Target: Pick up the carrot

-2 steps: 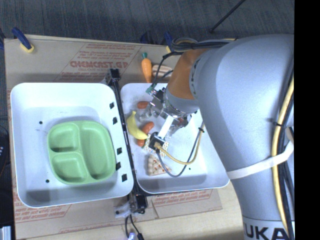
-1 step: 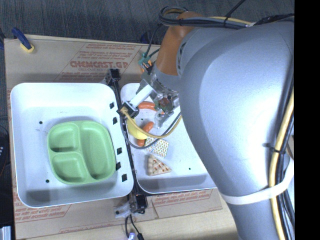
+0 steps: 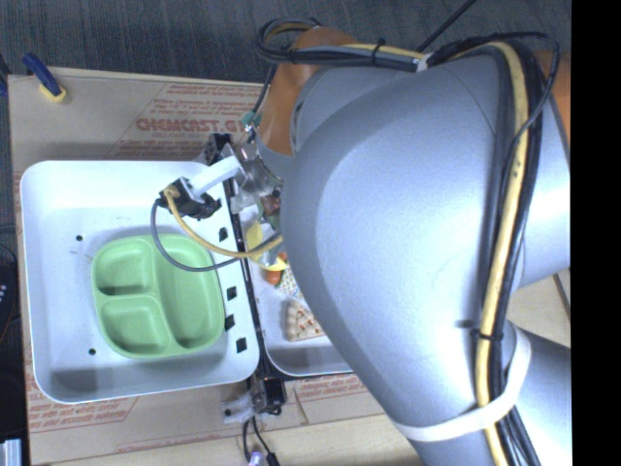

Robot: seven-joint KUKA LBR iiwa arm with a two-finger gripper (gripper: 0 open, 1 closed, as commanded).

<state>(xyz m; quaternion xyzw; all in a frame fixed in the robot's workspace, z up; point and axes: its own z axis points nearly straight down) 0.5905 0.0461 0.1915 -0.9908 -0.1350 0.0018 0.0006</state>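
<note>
The carrot shows as a small orange piece just right of the wall between the two bins, in the right bin, mostly hidden under the arm. Just below it lies a pale patterned item. A yellow thing sits just above the carrot. The gripper hangs above that wall; how its grip stands cannot be told. Left of the wall, the left bin bears a green sectioned tray
</note>
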